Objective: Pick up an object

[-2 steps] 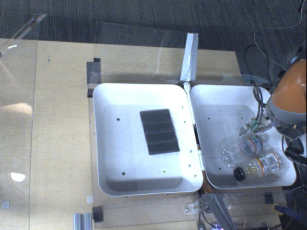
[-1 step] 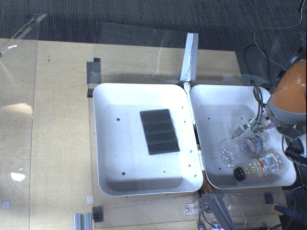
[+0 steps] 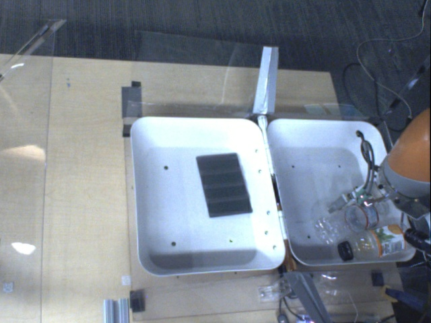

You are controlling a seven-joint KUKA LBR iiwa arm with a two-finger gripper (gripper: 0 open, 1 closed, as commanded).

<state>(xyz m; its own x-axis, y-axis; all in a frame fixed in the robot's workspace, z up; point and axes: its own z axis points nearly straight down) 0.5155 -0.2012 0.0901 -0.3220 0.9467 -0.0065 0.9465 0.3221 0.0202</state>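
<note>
Right bin (image 3: 303,147): jaws hidden above bottle (image 3: 374,243).

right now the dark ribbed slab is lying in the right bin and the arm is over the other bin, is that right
Not quite. The camera view shows the dark ribbed slab lying flat in the left bin, not the right one. The arm is over the other bin, the right bin, above a clear bottle.

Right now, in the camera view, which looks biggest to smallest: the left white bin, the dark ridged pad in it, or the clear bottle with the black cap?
1. Left white bin
2. Dark ridged pad
3. Clear bottle, lying in the right bin, plainly smallest
</note>
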